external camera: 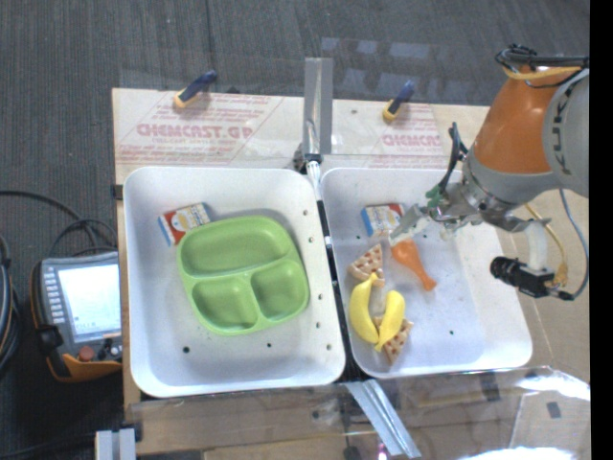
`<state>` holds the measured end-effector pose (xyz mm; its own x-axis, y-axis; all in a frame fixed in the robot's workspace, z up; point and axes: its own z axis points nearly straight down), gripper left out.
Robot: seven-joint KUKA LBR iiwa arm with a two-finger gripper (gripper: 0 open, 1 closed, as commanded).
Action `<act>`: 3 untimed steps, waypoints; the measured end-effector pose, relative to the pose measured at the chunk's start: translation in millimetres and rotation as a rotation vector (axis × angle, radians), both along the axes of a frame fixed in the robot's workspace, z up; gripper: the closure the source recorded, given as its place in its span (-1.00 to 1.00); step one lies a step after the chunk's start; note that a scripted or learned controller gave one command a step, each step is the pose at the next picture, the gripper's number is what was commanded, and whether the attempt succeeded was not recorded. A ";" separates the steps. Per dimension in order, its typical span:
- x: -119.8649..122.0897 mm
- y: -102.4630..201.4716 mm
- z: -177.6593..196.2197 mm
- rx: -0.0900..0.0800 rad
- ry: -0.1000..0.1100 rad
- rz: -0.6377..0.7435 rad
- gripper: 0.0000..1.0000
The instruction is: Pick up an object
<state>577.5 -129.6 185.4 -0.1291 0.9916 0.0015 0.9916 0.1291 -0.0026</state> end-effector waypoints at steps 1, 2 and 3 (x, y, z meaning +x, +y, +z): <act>25.0 -16.7 -79.4 -0.004 -0.027 -0.081 -1.00; 20.8 -2.6 -83.6 -0.009 -0.040 -0.072 -1.00; 24.9 5.6 -85.0 -0.004 -0.034 -0.119 -1.00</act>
